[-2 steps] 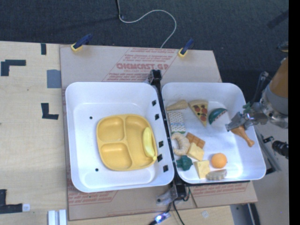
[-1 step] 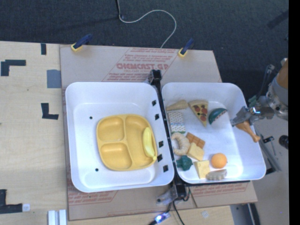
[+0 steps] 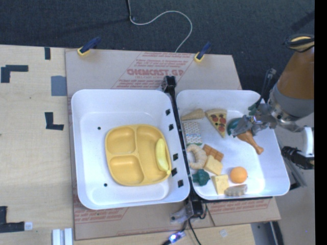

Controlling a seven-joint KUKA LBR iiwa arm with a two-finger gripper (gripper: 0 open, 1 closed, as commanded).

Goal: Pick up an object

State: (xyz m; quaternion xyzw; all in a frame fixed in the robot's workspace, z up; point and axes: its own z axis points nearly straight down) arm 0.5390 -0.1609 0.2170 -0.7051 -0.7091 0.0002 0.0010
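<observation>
Hovers in the right bin (image 3: 255, 97) near its right wall, claw (image 3: 244, 126) with finger state impossible to tell, just above the brown drumstick-like toy (image 3: 252, 140), whose long axis slants from the claw toward near right

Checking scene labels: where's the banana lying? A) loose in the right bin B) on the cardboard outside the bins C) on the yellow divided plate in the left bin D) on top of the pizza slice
C: the banana lies along the right side of the yellow divided plate inside the left bin.
</observation>
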